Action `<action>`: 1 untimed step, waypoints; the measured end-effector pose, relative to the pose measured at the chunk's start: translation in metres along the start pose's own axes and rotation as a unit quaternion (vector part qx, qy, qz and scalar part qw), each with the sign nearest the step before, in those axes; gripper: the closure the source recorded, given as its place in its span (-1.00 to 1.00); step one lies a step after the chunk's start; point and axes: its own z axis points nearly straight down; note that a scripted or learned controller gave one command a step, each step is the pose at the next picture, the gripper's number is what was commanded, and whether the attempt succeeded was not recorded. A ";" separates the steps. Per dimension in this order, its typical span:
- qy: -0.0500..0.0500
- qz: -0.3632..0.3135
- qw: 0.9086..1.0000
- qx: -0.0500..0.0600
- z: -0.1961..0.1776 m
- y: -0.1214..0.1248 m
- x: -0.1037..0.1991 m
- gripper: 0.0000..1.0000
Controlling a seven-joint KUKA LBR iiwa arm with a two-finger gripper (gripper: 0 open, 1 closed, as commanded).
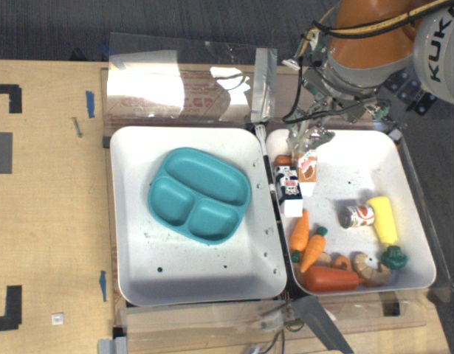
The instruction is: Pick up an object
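The gripper (309,140) is hanging over the far left corner of the right bin (415,198), apparently pinching a small orange-and-white carton (308,167) between nearly closed fingers, so the lift looks to be under way and is calling for a steady, straight rise.

Small orange-white carton (308,167), upright, right bin's (415,198) far-left corner

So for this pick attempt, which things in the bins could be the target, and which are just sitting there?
In play:
gripper, over the right bin's far left corner
small carton just beneath it
black and white box beside that

Lying about:
carrots
yellow piece
small can
red piece
teal divided tray in the left bin
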 end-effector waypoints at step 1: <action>-0.002 -0.021 1.000 0.002 -0.021 0.019 -0.020 1.00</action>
